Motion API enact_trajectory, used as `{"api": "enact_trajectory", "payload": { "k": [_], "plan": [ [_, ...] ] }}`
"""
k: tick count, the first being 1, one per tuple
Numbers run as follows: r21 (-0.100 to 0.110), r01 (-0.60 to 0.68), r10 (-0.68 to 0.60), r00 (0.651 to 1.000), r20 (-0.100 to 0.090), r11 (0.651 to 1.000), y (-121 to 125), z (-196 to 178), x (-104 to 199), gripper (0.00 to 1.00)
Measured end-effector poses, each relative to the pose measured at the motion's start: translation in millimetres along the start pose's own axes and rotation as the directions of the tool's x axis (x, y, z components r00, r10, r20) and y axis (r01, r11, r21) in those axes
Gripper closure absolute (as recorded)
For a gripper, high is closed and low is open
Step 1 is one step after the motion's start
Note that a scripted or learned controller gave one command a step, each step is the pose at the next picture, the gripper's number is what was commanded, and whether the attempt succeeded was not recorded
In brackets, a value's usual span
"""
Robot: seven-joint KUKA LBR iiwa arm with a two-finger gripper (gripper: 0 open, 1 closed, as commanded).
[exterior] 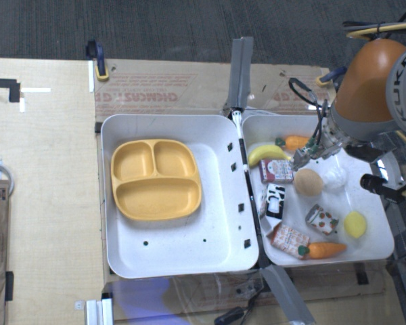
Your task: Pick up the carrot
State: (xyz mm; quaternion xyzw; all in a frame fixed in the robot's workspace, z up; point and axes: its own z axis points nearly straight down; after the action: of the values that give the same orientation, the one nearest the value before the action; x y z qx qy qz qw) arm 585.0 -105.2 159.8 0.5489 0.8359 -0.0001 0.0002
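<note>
Counted across two white bins (122, 263) (375, 252): one yellow divided plate (155, 179), two carrots (323, 250) (297, 141), one banana (265, 153), one egg (308, 181), one lemon (355, 225), and four small printed packets (277, 171) (275, 202) (322, 219) (289, 238).

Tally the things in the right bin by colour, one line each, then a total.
Orange: 2, carrot and carrot
Yellow: 2, banana, lemon
Tan: 1, egg
Printed packets and cartons: 4, including red carton
Total: 9
</note>
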Motion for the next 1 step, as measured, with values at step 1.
{"api": "enact_trajectory", "payload": {
  "k": [1],
  "plan": [
    [0.000, 0.160, -0.160, 0.987, -0.001, 0.987, -25.5, 68.5, 6.5, 0.00]
  ]
}}
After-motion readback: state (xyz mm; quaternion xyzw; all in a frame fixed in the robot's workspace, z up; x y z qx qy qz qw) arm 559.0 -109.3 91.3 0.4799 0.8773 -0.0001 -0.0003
